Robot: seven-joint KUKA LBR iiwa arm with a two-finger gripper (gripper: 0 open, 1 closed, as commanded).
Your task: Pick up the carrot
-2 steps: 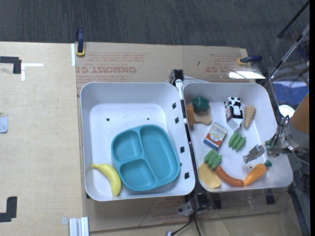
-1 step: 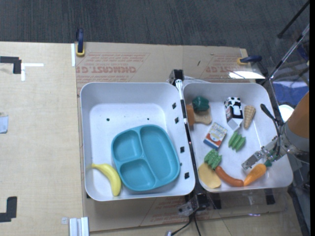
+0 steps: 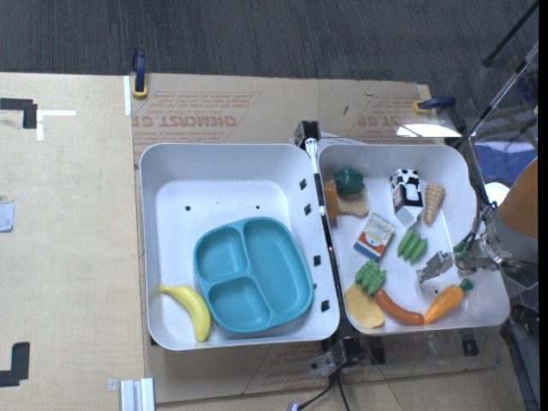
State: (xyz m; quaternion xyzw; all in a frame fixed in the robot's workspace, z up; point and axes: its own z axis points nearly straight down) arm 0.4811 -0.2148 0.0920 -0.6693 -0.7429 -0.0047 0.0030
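Orange and tapered, with a small green top, the plastic carrot [image 3: 445, 301] lies in the right-hand shallow white bin [image 3: 454, 156], near the bin's 4 o'clock corner, its green end pointing toward 2 o'clock. Just at its 9 o'clock side lies a curved red-orange toy sausage [image 3: 399, 307], with a flat yellow chip-shaped piece [image 3: 363, 308] further toward 9 o'clock. Metal-grey, the two-finger gripper [image 3: 447, 264] hangs just above the carrot at its 12 o'clock, reaching in from 3 o'clock; how far its tips are spread I cannot tell, and nothing is seen between them.

Elsewhere in that bin: a green leafy vegetable [image 3: 371, 276], a bunch of green pods [image 3: 412, 246], a small white and blue carton [image 3: 374, 235], a black and white cow-patterned carton [image 3: 406, 189], a tan waffle cone [image 3: 434, 201] and a dark green piece on a brown slab [image 3: 347, 191].

In the left-hand white bin [image 3: 214, 165], a teal three-compartment plate [image 3: 253, 273] sits toward 5 o'clock, with a yellow banana [image 3: 191, 309] at its 8 o'clock.
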